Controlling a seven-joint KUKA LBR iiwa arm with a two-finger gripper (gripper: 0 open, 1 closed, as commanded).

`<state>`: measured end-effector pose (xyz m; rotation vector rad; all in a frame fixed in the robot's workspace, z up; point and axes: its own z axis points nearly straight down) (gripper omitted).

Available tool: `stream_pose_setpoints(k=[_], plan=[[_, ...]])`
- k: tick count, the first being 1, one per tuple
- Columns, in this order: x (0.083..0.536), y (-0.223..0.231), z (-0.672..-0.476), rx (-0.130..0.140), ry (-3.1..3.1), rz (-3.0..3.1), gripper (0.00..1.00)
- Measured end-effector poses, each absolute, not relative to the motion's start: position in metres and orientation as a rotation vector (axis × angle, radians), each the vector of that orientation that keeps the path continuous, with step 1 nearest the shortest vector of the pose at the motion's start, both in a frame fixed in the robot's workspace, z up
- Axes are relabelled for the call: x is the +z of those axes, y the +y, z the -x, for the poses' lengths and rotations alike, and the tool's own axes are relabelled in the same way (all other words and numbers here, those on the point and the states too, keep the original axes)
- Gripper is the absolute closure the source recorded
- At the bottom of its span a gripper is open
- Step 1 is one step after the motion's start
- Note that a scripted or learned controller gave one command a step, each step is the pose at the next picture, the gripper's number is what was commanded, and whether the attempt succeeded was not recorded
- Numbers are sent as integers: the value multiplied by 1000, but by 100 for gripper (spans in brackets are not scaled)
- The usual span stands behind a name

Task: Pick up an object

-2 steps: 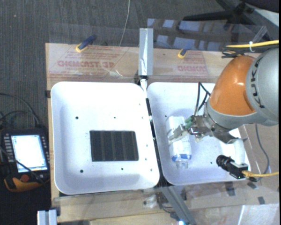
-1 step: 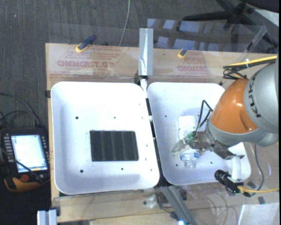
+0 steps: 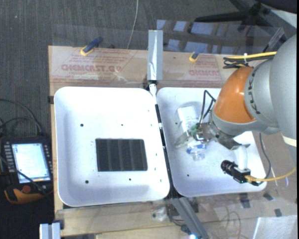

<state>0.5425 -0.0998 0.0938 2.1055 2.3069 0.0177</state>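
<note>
Looking into the right bin [image 3: 182, 180], we see the gripper [image 3: 197, 135] low over a clear plastic bottle [image 3: 192, 128] lying lengthwise up-down, directly beneath it; its grip we cannot tell.

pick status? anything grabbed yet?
Done: the arm has reached over the right bin, and the gripper sits low beside a clear bottle. In hand: nothing I can confirm; the wrist hides the contact, so a grip can't be judged. Left: secure the bottle and lift it clear. The dark pad lies in the left bin.
</note>
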Motion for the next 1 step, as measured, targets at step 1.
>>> stream_pose_setpoints(k=[1], plan=[[120, -97, -540, -3, 2241, -2205, 0]])
